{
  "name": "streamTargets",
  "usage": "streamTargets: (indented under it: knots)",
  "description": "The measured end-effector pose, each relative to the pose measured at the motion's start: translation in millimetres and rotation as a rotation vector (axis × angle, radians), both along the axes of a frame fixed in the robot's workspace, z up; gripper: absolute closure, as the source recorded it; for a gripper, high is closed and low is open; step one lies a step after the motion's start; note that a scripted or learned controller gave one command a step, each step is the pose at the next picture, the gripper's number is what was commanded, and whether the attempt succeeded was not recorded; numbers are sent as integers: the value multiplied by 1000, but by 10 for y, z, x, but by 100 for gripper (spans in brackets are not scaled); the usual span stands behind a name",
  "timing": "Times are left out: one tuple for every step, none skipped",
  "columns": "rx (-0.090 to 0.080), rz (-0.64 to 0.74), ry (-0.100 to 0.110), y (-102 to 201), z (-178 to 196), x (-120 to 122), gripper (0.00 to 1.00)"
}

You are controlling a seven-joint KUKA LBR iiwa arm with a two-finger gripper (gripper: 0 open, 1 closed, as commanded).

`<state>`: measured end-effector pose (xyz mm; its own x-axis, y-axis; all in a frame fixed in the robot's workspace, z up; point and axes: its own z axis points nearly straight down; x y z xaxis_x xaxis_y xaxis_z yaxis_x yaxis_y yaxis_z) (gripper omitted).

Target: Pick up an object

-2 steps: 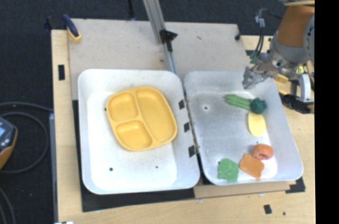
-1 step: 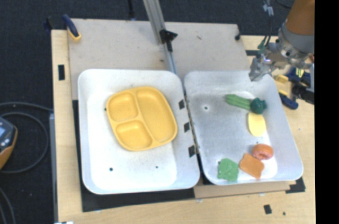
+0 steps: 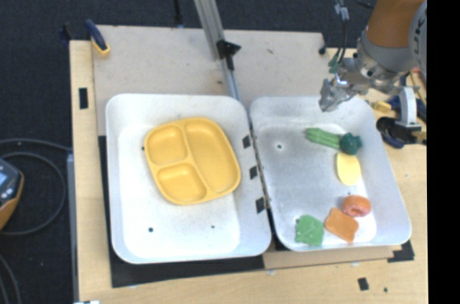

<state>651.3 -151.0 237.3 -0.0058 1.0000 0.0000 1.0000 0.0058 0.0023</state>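
Observation:
My gripper [image 3: 329,103] hangs over the far edge of the right bin [image 3: 287,173], above and a little left of a green broccoli-like piece [image 3: 332,139]. Nothing shows between its fingers. Below that piece lie a pale yellow piece [image 3: 348,169], a red-orange round piece [image 3: 356,205], an orange block [image 3: 341,225] and a light green piece [image 3: 310,231], all along the bin's right and near side.
The left bin [image 3: 129,238] holds a yellow divided plate [image 3: 192,159]. A slanted metal pole [image 3: 205,1] rises behind the bins. The right bin's left half is bare white floor.

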Motion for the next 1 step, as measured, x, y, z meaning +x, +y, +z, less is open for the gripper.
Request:
streamTargets:
  knots:
    - [1,1,2,597,-65,-20,100]
